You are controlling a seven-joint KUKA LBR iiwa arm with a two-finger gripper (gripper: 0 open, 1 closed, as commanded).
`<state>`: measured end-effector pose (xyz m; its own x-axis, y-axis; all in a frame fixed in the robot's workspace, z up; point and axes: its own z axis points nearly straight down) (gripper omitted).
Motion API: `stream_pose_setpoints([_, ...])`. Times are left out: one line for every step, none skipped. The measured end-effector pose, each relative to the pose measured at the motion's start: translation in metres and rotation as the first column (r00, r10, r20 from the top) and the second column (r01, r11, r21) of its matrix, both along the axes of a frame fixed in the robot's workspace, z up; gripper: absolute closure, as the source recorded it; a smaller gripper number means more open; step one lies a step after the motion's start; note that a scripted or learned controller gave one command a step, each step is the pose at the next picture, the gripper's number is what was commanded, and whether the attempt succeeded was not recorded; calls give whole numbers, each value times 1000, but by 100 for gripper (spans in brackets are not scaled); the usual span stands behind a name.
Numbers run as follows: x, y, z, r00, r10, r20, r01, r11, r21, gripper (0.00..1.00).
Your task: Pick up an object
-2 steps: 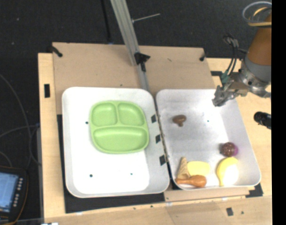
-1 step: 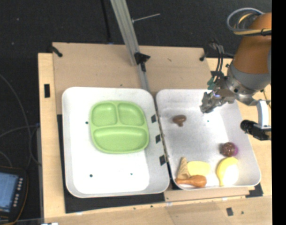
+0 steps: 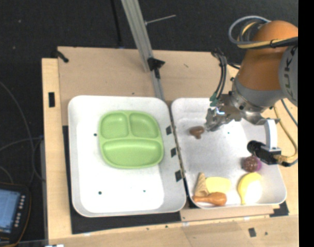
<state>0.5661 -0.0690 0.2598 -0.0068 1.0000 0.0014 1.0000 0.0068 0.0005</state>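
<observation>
At the right bin's (image 3: 226, 153) front edge the yellow toys (image 3: 249, 187) and the orange one (image 3: 214, 198) crowd together. A grab there could catch two, or slip off the rounded sides. Further back, in the bin's rear left part, lies the brown lump (image 3: 197, 131), probably my target, just left of my gripper (image 3: 214, 119). The gripper is too blurred to tell whether it is released or clenched, or whether it touches the lump. If I drop straight down from here, I judge I'd land beside the lump.
</observation>
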Motion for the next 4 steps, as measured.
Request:
stream_pose_setpoints([-9, 49, 5, 1000, 1, 1, -1, 1000, 1, 100])
stream_pose_setpoints([-25, 103, 6, 1000, 2, 0, -2, 1000, 1, 100])
stream_pose_setpoints([-44, 151, 1, 1000, 1, -1, -1, 1000, 0, 100])
stream_pose_setpoints([-43, 149, 1, 1000, -5, 0, 5, 1000, 0, 0])
